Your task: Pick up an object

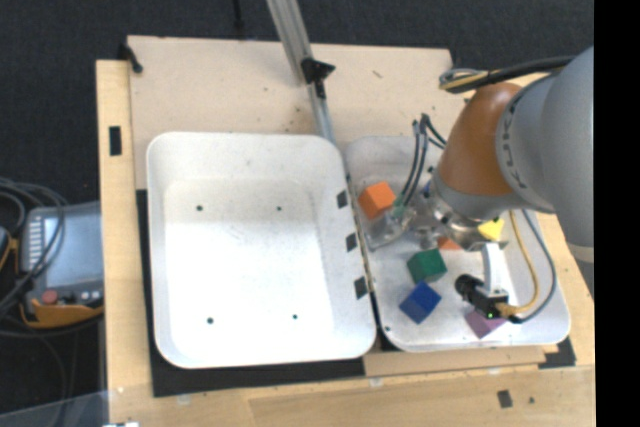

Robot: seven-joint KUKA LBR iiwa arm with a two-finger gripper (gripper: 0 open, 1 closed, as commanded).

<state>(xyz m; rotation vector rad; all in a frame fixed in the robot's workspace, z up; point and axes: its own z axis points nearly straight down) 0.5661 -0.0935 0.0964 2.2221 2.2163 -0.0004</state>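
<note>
Nearest, purple block (pixel 484 322) & blue cube (pixel 420 302), then green cube (pixel 427 265); orange cube (pixel 376 198) farthest, all in rt bin (pixel 560 315). Gripper (pixel 425 230) low betw orange/green; fingers' state: can't tell. Advise centring over one cube before closing.

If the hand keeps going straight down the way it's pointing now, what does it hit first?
Most likely the floor of the right bin, in the gap between the orange block and the green block. The hand points roughly downward there, though depth is hard to judge from above.
</note>
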